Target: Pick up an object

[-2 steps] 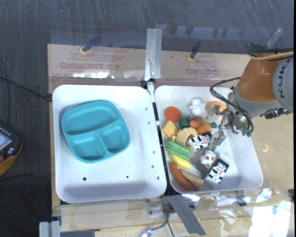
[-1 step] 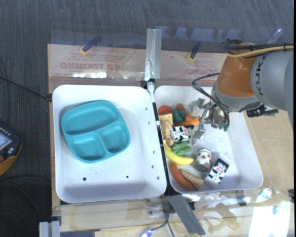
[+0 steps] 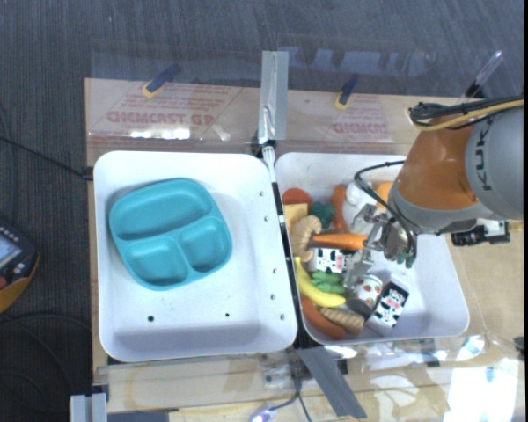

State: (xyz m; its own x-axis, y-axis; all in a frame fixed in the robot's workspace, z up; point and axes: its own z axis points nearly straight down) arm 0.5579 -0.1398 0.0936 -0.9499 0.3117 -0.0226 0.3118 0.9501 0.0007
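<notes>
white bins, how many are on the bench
2. The left bin holds a teal divided tray; the right bin holds a pile of toy food, where the gripper reaches in.

Teal divided tray point(image 3: 169, 231) w/ three compartments lies in left white bin point(image 3: 246, 315), tilted a bit. Cardboard sheet point(image 3: 194, 112) under both bins, blue tape bits point(image 3: 160, 80) at top. Handheld controller point(image 3: 0, 266) at far left on dark floor point(image 3: 158, 16), black cable point(image 3: 35, 152) nearby.

Toys point(image 3: 334, 275) crowd the right bin's point(image 3: 440, 310) left half; its right side lies bare. A tray point(image 3: 169, 231) fills the left bin's point(image 3: 194, 323) middle.
</notes>
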